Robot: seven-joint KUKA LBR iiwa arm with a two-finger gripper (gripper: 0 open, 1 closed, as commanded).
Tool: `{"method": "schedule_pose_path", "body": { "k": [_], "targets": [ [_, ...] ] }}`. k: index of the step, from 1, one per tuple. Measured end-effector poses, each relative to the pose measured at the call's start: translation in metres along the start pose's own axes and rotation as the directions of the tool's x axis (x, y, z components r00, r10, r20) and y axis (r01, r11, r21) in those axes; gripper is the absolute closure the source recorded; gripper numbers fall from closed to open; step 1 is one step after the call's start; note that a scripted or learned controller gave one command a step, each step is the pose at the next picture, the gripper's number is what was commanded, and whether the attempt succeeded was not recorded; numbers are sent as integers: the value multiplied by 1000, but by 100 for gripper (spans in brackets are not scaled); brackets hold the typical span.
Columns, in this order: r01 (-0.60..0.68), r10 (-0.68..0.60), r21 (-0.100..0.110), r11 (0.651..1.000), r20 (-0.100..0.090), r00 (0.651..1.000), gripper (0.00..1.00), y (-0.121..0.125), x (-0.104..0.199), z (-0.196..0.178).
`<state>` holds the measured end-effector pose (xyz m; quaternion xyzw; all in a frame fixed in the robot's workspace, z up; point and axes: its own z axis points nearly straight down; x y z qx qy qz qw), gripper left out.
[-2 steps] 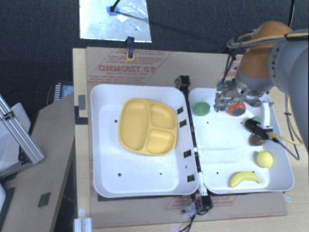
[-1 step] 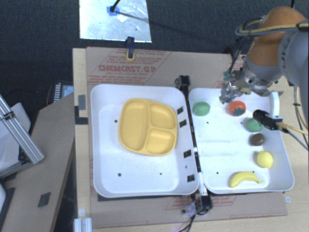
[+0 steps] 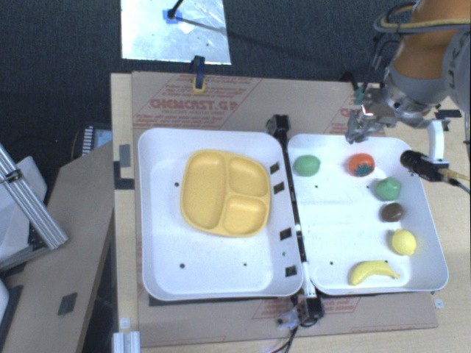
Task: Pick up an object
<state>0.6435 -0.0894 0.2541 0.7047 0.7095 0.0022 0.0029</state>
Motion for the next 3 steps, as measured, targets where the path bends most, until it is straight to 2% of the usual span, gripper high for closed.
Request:
{"method": "schedule_pose_path", "body": {
  "k": [1, 2, 3],
  "targets": [
    [3, -3, 7, 1000, -3, 1000, 100, -12, 60, 12],
    [3, -3, 6, 1000, -3, 1000, 100, -23, 112, 5],
    [3, -3, 8, 1000, -3, 1000, 100, -40, 164, 22]
  ]
}}
